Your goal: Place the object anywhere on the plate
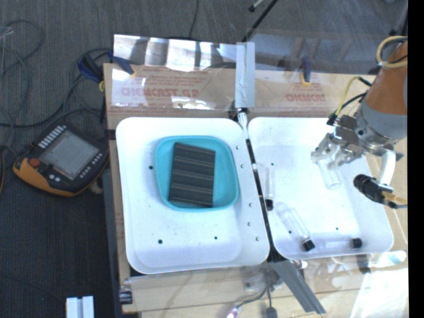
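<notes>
A teal plate (228,177) lies in the left white bin (139,237). A dark grey ribbed rectangular block (192,174) lies flat on the middle of the plate. My gripper (329,162) hangs over the right white bin (291,141), near its right side and well away from the plate. Its clear fingers (320,152) stand open with nothing between them.
Clear tubes lie in the right bin: one with a black cap (295,225), a long one along the front wall (334,244), and a small one by the divider (268,177). A cardboard wall (172,91) backs the bins. A teach pendant (63,159) sits on the floor at left.
</notes>
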`<state>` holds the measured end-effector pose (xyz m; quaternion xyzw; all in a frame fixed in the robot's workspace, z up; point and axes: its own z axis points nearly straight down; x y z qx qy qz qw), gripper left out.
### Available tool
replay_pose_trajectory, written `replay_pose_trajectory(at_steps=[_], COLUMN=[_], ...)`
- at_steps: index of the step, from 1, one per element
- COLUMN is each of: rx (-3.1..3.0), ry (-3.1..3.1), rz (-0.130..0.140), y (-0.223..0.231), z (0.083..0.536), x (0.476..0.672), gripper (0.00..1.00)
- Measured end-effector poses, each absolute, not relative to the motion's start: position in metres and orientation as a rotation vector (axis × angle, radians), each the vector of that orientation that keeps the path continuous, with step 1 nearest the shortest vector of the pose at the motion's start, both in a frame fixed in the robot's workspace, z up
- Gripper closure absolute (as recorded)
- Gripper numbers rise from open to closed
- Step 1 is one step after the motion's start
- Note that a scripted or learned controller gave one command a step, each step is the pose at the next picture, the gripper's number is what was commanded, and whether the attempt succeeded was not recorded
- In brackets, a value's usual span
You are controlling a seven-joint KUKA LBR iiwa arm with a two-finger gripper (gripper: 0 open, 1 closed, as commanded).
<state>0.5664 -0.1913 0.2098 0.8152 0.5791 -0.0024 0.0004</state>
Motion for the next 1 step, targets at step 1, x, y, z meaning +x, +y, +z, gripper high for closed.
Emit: replay_pose_trajectory(at_steps=[1], rx=[2.560], ry=[1.819], rz=[-0.007], y=[-0.1912], z=[0.2100], x=[0.5665], gripper=[0.00])
